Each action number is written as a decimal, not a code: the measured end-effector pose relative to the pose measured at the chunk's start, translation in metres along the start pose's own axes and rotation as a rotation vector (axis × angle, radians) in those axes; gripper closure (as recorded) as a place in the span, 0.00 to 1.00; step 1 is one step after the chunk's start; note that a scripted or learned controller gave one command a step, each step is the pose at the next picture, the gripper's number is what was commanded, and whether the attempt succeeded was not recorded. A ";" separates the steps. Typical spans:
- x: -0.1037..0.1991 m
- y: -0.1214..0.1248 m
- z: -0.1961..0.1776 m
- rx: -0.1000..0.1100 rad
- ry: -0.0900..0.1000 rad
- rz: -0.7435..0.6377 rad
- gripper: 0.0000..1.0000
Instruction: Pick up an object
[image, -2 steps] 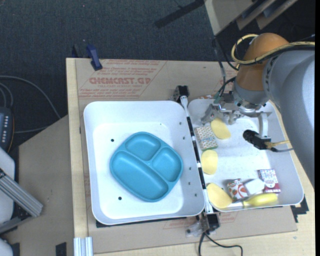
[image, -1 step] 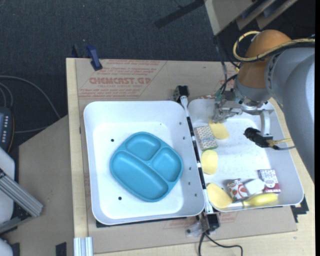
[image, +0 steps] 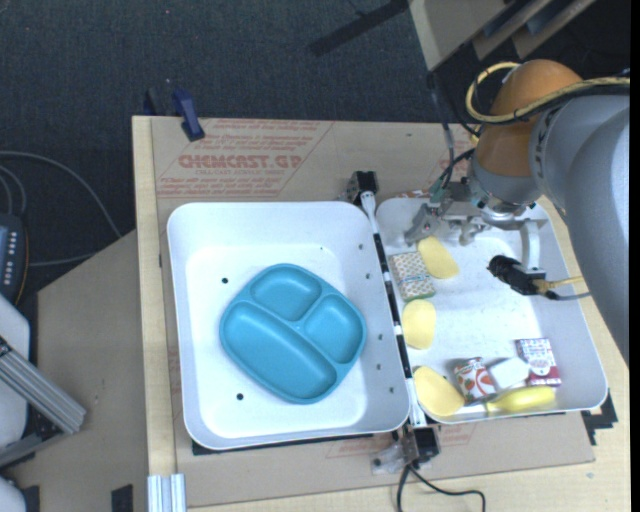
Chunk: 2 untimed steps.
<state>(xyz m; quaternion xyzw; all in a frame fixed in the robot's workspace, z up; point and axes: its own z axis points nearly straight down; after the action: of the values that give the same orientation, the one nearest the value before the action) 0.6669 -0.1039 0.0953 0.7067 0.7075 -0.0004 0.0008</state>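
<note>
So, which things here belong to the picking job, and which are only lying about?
For the job, probably: gripper; pale yellow rounded piece just below it; right white bin holding it.
Just lying about: blue divided plastic plate in the left white bin; red-and-white packets; blue clip on the brown board.

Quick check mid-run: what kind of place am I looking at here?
Probably a robotics lab test bench: a white left bin and right bin on a board, the grey arm reaching in, and a loose cable trailing off.
</note>
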 end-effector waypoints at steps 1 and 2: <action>0.002 -0.001 0.011 0.002 0.001 0.001 0.00; 0.002 0.000 0.000 -0.001 0.000 0.000 1.00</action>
<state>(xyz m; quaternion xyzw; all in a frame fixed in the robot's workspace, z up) 0.6671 -0.1023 0.0955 0.7067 0.7076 -0.0001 0.0011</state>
